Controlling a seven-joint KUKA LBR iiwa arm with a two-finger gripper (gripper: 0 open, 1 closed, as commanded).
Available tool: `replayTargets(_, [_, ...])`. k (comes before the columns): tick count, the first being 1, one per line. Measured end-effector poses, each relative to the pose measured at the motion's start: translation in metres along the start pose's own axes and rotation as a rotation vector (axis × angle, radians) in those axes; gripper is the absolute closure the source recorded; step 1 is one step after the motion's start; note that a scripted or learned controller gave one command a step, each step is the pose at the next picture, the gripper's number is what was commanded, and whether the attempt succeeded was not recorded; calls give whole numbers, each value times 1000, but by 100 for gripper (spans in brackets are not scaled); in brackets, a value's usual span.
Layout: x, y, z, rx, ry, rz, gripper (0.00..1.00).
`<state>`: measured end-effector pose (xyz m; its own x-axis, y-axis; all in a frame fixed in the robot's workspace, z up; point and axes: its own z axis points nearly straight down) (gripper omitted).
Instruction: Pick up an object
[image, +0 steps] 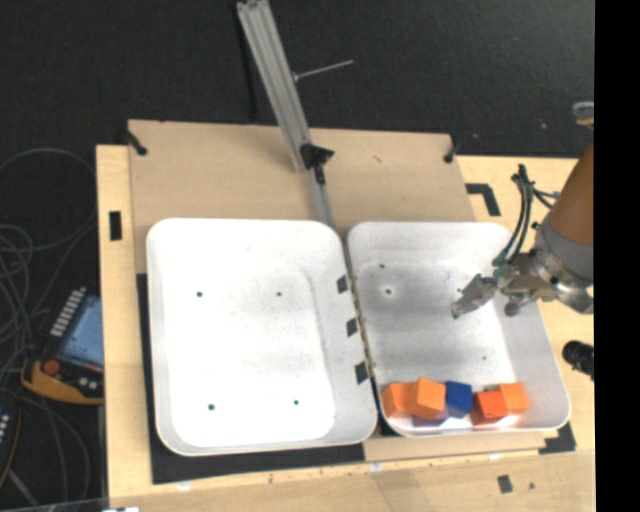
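Above the right bin's bare middle, the fingers hang slightly parted with nothing between them, the gripper poised for a descent rather than a lift. Behind them the grey wrist and orange band lead off to the right. The likely targets, orange blocks and a blue block, crowd the bin's near wall, well apart from the fingers, a spot that probably makes any grasp awkward. The left bin sits just beside, on the tan surface.
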<state>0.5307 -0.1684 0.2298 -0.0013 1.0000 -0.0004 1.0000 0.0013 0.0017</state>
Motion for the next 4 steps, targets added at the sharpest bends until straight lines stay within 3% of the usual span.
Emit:
replayTargets(1, [36,12,-25,-3,0,-5,0])
replayTargets(2, [68,-38,53,11,3,2,0])
replayTargets(3, [80,-45,121,-1,-1,5,0])
replayTargets(4, [74,-44,-51,-9,-2,-3,0])
